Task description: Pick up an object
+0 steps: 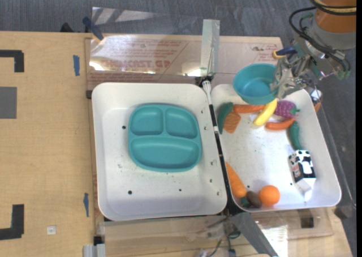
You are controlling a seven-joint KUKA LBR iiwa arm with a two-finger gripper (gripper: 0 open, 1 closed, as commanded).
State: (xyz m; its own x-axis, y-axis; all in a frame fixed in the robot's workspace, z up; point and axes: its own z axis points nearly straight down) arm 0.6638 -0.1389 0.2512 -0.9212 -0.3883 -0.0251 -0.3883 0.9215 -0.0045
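While hovering at two o'clock above the round teal plastic bowl (255, 83), two-finger metal gripper (287, 83) finger state indeterminate; nothing seen gripped, pickup outstanding.

setting: robotics lab | evidence: plywood bench (39, 137) with tape marks; two white bins (107, 100) of toy food; clear taped panel (147, 52)

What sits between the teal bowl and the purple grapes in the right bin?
In the camera view, the yellow banana lies slantwise between the teal bowl and the purple grapes, with the hand above them.
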